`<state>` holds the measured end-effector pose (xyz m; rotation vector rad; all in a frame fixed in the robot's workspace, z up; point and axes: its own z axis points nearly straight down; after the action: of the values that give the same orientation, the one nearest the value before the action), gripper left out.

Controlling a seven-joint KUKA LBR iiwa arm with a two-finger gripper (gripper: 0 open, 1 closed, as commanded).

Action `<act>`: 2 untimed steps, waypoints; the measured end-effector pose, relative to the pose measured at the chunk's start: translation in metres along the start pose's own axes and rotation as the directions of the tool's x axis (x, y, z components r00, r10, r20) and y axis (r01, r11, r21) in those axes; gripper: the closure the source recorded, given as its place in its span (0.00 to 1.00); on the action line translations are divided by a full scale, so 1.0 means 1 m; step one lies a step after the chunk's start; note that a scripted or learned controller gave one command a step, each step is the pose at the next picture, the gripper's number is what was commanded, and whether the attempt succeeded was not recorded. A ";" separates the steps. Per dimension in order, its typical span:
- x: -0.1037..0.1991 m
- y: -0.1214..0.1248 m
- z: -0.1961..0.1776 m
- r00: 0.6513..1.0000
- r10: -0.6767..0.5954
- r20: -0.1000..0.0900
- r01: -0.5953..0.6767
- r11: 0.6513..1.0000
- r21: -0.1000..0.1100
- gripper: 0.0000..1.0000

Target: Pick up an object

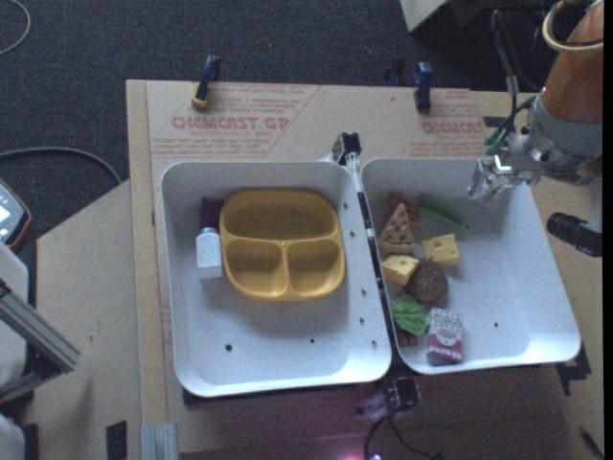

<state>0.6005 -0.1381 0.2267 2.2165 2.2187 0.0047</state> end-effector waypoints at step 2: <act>0.092 0.031 -0.003 1.000 -0.005 -0.002 0.005 1.000 0.001 1.00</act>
<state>0.6312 -0.0457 0.2298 2.2130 2.2257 0.0062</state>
